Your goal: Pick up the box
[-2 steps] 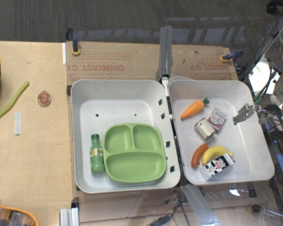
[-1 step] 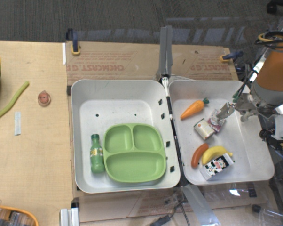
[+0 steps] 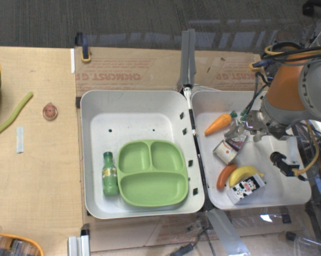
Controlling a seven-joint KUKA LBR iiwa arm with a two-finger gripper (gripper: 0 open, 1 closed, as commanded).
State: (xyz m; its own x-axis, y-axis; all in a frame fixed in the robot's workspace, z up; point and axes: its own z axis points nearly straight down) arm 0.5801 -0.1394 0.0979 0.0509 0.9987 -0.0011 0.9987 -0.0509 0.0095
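In the right bin (image 3: 294, 193), a small white box with a dark red top (image 3: 225, 150) lies near the middle. My gripper (image 3: 238, 136) hangs directly over its upper right edge, very close to it or touching it. A second box, white with black print (image 3: 246, 188), lies by the bin's front wall, well clear of the gripper. The grey arm with its orange band (image 3: 288, 87) comes in from the right.
Also in the right bin are an orange carrot (image 3: 218, 124) left of the gripper, plus a yellow banana (image 3: 242, 174) and a red-orange pepper (image 3: 223, 177) in front. The left bin (image 3: 96, 116) holds a green divided plate (image 3: 151, 173) and a green bottle (image 3: 110, 174).
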